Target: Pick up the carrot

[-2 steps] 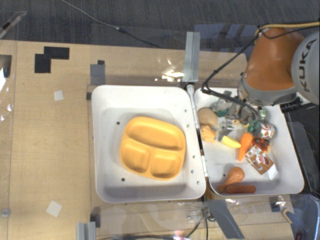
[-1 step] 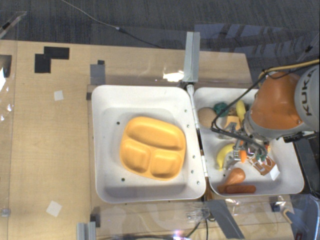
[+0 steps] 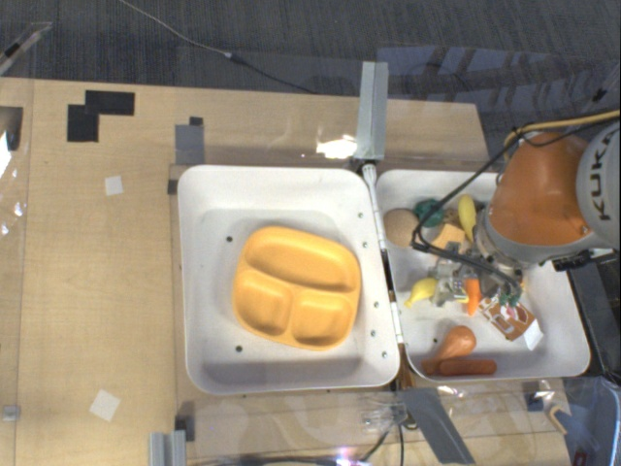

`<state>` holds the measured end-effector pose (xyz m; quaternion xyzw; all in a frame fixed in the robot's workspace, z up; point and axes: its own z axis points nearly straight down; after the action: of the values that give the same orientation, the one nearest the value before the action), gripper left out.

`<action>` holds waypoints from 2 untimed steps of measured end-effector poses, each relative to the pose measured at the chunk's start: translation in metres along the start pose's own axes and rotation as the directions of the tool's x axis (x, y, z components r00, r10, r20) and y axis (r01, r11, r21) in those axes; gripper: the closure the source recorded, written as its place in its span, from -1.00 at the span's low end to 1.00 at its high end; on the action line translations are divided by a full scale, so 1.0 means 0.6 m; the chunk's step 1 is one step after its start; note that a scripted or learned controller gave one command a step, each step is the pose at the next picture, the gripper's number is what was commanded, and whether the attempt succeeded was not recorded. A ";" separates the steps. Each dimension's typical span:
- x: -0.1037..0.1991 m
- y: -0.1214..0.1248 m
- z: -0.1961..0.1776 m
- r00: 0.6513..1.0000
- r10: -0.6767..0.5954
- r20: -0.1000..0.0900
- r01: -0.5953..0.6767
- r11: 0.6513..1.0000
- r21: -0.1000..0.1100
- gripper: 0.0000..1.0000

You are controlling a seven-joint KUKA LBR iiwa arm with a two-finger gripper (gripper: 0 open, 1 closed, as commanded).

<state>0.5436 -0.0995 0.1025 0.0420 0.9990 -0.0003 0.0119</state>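
Bins (image 3: 194, 260): two; carrot (image 3: 473, 295): one, at end effector (image 3: 464, 284), grip unclear

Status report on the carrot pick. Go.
Gripper low in right bin, at carrot. Grasp unconfirmed. Banana, sausage crowding close.

Wooden bench (image 3: 87, 289); two white bins (image 3: 204, 260) side by side.

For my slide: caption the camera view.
Arm's hand low over the carrot in the right bin; yellow tray in the left bin.
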 end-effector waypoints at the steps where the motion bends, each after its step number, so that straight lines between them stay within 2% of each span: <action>1: -0.002 0.084 -0.144 0.985 -0.173 -0.008 0.173 0.985 -0.003 1.00; 2: -0.137 0.080 -0.137 0.991 0.135 -0.013 -0.135 0.991 0.001 1.00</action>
<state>0.6274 -0.0584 0.1865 0.1093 0.9940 0.0007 0.0053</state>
